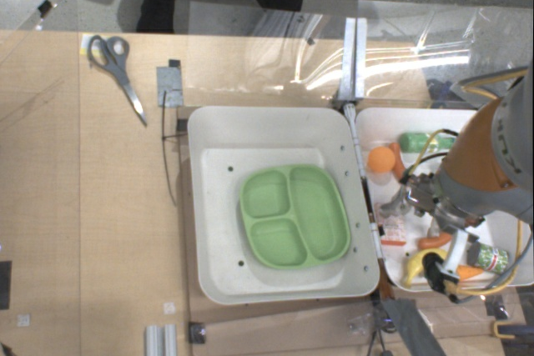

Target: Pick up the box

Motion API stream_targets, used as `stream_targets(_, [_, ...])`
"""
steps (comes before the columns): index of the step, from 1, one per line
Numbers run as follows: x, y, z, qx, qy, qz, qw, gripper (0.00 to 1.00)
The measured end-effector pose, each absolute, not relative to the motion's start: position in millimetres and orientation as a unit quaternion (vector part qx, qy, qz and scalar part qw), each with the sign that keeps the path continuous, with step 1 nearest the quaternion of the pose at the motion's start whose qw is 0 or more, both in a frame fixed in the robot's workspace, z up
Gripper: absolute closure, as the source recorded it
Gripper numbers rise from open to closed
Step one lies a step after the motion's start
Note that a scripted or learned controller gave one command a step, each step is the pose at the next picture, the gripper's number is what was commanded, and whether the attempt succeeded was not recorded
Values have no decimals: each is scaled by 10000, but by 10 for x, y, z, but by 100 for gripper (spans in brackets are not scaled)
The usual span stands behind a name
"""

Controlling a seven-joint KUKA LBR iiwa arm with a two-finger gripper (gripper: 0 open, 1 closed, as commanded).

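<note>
I am hanging my gripper (pixel 410 198) low over the right bin (pixel 392 119), among its clutter. I cannot tell from this slanted view whether it is spread or pressed together, and I am seeing nothing pinched in it.

The box (pixel 392 229), as I am reading it, is the small white carton with red print lying flat against the bin's left wall. It is just beside my gripper, between an orange ball (pixel 380 160) and a toy banana (pixel 415 267). I am judging it light and thin-walled: stiff enough along its edges, but likely to dent or buckle if squeezed hard across its broad face. Its printed card is probably a little slick. I would be taking it across its narrow width, near the middle, so it is not swinging or tipping out. The wall crowding one side and the banana near its lower end are leaving little room to come down around it.

The red marks on the carton are too small to read. A small can (pixel 494 260) beside my wrist is carrying a green label, also unreadable.
</note>
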State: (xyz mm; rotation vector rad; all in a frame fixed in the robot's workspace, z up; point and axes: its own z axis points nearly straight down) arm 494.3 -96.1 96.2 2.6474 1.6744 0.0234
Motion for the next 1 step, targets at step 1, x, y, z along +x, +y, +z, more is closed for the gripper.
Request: stream_targets(1, [4965, -961, 1053, 8431, 5377, 85, 46, 100])
